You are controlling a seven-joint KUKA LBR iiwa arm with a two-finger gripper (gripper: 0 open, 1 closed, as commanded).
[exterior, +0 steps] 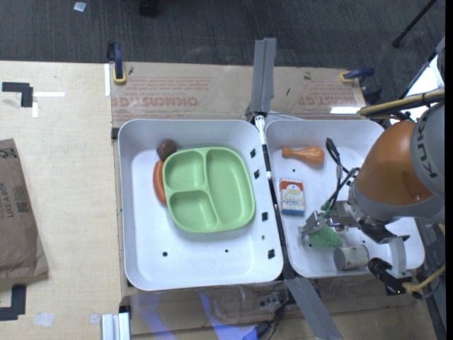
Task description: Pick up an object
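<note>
Reaching from right into right bin point(311, 129) — tool point(316, 227) low over green object point(325, 239), grip state unclear.

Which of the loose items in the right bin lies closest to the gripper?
The green item, right at the gripper. The grey can lies a little lower, the small box sits apart to the upper left, and the orange drumstick is farthest.

This was a robotics lab. A grey and orange industrial arm point(396, 172) reached over a pale wooden table point(64, 190) carrying two white bins point(134, 211) fixed over a cardboard sheet point(191, 94), with clamps point(117, 68) at the table's edge, black tape markers point(20, 91) and dark carpet point(177, 13) beyond.
</note>
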